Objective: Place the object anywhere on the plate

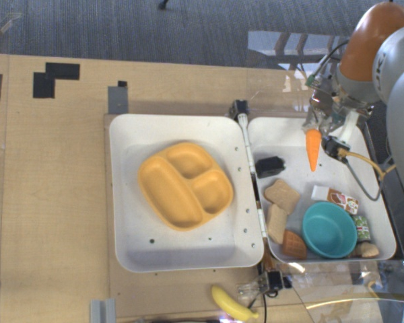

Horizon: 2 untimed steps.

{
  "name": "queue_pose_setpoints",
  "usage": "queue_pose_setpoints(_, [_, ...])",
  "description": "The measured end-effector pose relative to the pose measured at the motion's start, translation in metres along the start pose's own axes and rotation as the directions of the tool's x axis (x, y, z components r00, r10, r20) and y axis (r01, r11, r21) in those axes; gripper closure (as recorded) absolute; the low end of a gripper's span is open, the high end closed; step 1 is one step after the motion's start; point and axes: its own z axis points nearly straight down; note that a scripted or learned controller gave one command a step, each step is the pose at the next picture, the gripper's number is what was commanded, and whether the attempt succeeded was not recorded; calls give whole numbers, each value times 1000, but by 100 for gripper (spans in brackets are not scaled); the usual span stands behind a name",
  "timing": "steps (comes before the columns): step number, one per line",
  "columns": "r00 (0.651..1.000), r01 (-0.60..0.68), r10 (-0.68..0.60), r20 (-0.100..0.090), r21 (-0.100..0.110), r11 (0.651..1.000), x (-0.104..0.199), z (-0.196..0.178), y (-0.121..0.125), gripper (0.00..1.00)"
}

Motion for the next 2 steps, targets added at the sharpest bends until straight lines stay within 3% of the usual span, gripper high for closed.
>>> queue_pose_setpoints(1, [997, 83, -83, -3, -5, 997, 52, -42, -24, 100])
queue_pose_setpoints(2, [978, 207, -207, -3, 3, 978, 106, -55, -74, 100])
